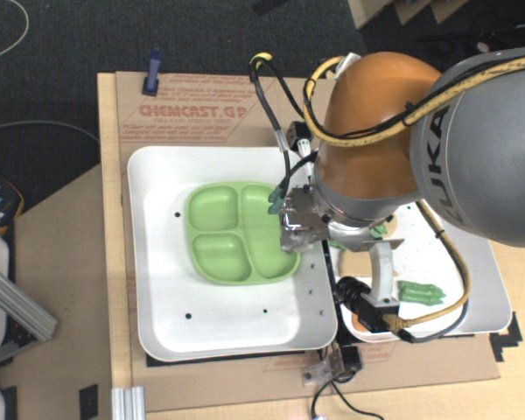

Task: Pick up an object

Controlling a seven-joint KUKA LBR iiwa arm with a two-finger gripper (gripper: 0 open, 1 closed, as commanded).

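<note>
I'd bring the gripper (290, 226) onto the right rim of the green tray (232, 234) in the left bin (157, 261) & centre 1st; can't tell jaw state.

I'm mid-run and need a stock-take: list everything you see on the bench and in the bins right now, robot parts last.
Bins: 2, white, side by side on the bench; left bin, right bin largely covered by the arm.
Tray: 1, light green, divided into compartments, in the left bin toward its right side.
Green object: 1, in the right bin, beside the arm; too small to identify.
Board: 1, brown with red print, under the bins.
Blue clip: 1, at the board's far left edge.
Arm: 1, grey with orange band, over the bins' shared edge.
Gripper: 1, at the tray's right edge.
</note>
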